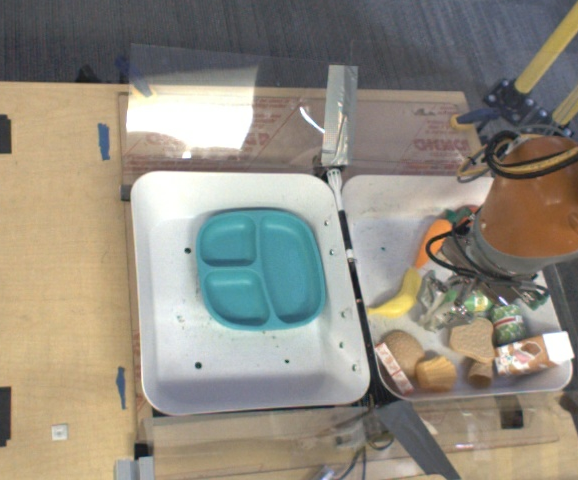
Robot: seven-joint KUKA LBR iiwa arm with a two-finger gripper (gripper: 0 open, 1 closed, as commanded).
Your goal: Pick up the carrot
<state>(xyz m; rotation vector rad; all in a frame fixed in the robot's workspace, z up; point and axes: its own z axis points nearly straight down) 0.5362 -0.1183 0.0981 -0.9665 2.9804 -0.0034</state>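
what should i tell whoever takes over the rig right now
Gripper: low in the right bin, among the food items; finger state not readable.
Carrot: in the right bin, near its back, just left of the arm, partly hidden. Not seen in the gripper.
Banana lies left of the gripper. Teal plate sits in the left bin.
Done: arm is over the right bin.
Left: grasp and lift the carrot.

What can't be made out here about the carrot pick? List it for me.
- Carrot: camera view shows just an orange bit; the arm's wrist covers the rest.
- Gripper: its metal parts blur into clutter, so open or shut is unclear.
- Whether the carrot is gripped: unclear, wrist in the way.
- Green can: label too small to read.
- Right bin: far side hidden under the arm.
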